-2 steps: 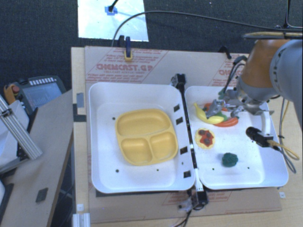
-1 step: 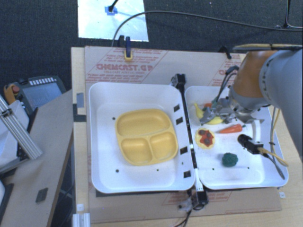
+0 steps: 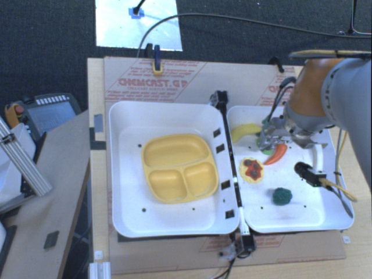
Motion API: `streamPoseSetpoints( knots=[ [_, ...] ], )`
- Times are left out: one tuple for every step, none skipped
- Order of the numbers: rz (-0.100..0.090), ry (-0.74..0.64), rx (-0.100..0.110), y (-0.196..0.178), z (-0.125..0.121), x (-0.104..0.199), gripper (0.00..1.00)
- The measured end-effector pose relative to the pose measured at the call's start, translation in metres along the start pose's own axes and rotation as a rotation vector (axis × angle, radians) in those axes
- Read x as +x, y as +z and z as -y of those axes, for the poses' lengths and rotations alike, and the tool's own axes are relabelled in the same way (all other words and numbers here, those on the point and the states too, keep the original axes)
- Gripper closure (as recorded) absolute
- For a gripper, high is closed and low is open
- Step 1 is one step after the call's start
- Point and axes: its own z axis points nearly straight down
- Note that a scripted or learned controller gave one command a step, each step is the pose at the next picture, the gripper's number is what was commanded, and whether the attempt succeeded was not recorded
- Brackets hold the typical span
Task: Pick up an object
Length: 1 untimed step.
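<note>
The gripper [image 3: 268,141] is hanging low in the right bin [image 3: 302,215], near its back left corner. It is sitting over the upper end of an orange pepper [image 3: 278,153]. Whether it is open or closed, or gripping anything, cannot be told, since the wrist is covering its tips.

The pepper is lying at a slant with its lower end pointing toward a small pizza [image 3: 252,170] and its top hidden under the gripper. A banana [image 3: 244,132] is lying just left of the gripper, close to the rim between the bins, its right end tucked behind the gripper. A green lump [image 3: 282,196] is sitting well apart toward the front, with bare floor around it and along the front wall.

The arm [image 3: 334,95] is crossing the bin's back right corner and covering that wall. In the left bin [image 3: 119,156] a yellow tray [image 3: 177,168] is resting near the middle, with open floor on every side.
</note>
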Motion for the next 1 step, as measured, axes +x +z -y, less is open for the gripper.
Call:
streamPoseSetpoints(
  knots=[
    [0.001, -0.004, -0.005, -0.0626, -0.0089, -0.0027, 1.0]
  ],
)
